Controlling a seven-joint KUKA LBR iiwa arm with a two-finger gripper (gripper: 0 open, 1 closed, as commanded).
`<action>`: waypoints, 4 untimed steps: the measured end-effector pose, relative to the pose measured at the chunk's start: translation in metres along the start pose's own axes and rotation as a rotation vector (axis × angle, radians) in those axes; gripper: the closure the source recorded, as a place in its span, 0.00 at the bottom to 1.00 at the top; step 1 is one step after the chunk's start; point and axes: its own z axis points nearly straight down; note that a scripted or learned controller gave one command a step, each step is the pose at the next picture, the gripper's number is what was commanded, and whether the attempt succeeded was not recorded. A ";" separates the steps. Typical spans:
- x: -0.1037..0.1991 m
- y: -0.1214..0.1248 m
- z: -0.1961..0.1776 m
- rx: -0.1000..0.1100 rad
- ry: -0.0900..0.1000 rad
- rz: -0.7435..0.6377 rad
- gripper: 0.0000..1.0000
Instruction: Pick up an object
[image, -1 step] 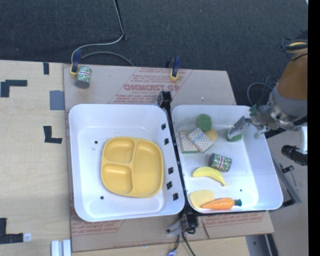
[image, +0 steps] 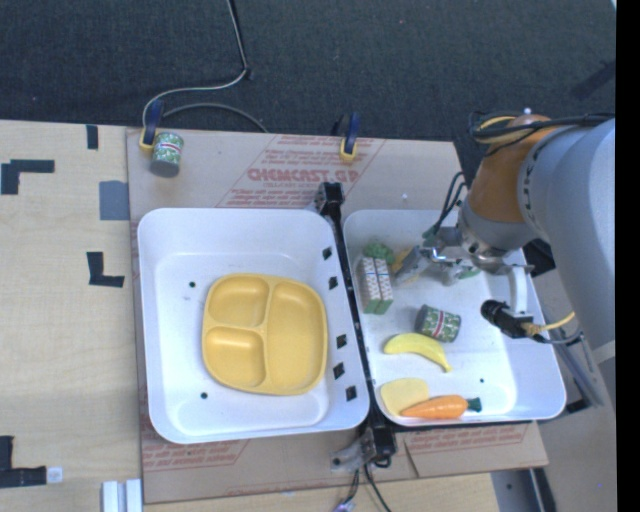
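Gripper (image: 432, 254) low inside the right shallow white bin (image: 545, 395), at its upper middle, reached in from the right on the grey arm with the orange band (image: 505, 190); cannot tell whether open or shut, metal parts too small and cluttered to read. Nothing visibly held. Just left of it, a small yellow piece (image: 403, 262) and a green leafy toy item (image: 377, 252), touching or nearly so. Below those, a boxed green-and-red striped package (image: 375, 284) against the bin's left wall. Lower, a small green can on its side (image: 438, 323), then a yellow toy banana (image: 418, 349), then a pale yellow round piece (image: 402, 392) with an orange toy carrot (image: 440, 407) lying across its lower edge. Left shallow white bin (image: 160, 300) beside it, holding a yellow divided plastic plate (image: 265, 333). Beyond the bins, on the cardboard, another small green can (image: 167, 152) at the far left corner.
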 end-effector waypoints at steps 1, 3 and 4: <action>0.034 -0.062 0.000 0.003 -0.001 0.002 0.00; 0.044 -0.041 -0.001 -0.004 -0.018 0.012 0.00; 0.050 0.042 0.002 0.005 -0.001 0.002 0.00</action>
